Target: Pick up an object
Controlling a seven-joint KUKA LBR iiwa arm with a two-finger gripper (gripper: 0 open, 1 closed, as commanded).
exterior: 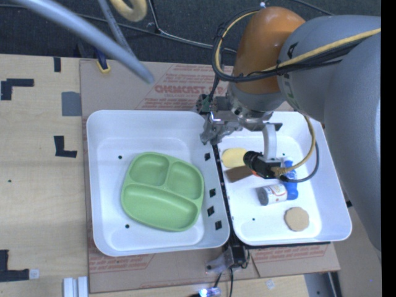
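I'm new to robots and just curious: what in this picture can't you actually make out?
- Gripper: in the camera view, too small and cluttered to tell open from shut; the arm covers what is behind it.
- Right bin: its far part is hidden by the arm.
- Yellow piece and brown piece: partly covered by a black part; what they are is unclear.
- Small bottle: label too small to read.
- Arm: cut off by the right edge.

Illumination is even and moderately bright from overhead. Shadows are soft and faint. The white bins (99, 184) show mild glare; the orange band (266, 48) carries a diffuse highlight. The near grey arm (346, 104) is defocused.
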